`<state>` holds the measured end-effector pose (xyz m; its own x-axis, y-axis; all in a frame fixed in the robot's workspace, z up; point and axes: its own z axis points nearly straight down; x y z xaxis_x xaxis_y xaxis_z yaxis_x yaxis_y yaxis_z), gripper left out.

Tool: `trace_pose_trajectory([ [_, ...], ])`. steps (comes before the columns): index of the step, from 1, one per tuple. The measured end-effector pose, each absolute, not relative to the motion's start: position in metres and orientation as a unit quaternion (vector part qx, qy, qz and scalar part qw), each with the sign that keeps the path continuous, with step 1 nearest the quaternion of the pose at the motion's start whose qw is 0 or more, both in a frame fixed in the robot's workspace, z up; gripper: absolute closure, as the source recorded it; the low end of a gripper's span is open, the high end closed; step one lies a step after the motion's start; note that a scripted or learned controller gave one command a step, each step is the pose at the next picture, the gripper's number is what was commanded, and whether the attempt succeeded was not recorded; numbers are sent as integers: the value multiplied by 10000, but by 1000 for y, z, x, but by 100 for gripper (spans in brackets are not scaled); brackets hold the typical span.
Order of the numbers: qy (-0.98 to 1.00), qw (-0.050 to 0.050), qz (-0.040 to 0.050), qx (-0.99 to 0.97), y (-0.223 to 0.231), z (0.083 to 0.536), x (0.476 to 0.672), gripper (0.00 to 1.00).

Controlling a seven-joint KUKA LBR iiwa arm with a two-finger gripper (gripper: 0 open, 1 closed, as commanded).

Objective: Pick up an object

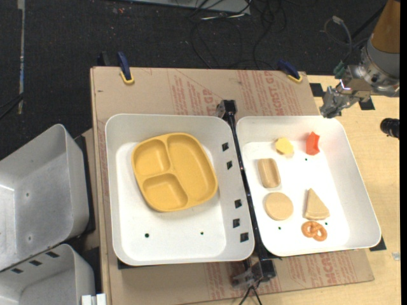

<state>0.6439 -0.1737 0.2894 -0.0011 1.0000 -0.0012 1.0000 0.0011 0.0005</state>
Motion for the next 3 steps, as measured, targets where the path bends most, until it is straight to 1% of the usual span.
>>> trace_pose_trajectory([
  [1,7075,6,-2,7067,-174,289,644,0],
  [2,7073,-13,-14,7069,-173,245,648,0],
  [3,7074,-23,-17,7069,-169,181,649,0],
])
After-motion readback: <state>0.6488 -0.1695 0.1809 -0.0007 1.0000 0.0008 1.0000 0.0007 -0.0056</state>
